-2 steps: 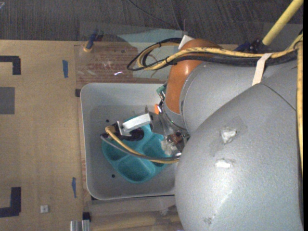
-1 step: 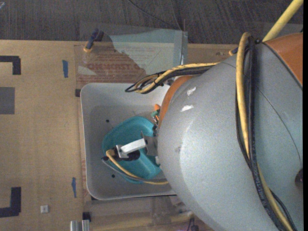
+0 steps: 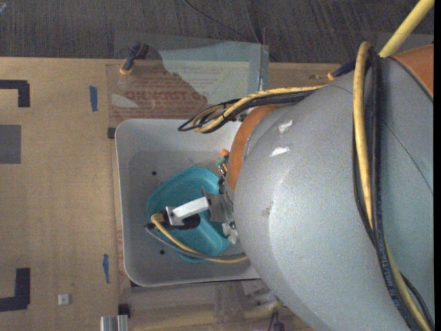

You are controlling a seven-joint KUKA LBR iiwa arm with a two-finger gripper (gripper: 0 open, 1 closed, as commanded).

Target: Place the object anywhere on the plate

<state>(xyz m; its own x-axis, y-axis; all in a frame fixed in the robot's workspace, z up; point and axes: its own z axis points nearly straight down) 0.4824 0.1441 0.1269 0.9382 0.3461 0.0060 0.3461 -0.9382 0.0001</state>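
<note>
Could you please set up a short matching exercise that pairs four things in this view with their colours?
Things:
1. plate
2. bin
3. arm
4. cable looping over the plate

Colours:
A. white
B. yellow
C. teal
D. grey with an orange band

Pairs: 1-C, 2-A, 3-D, 4-B
</note>
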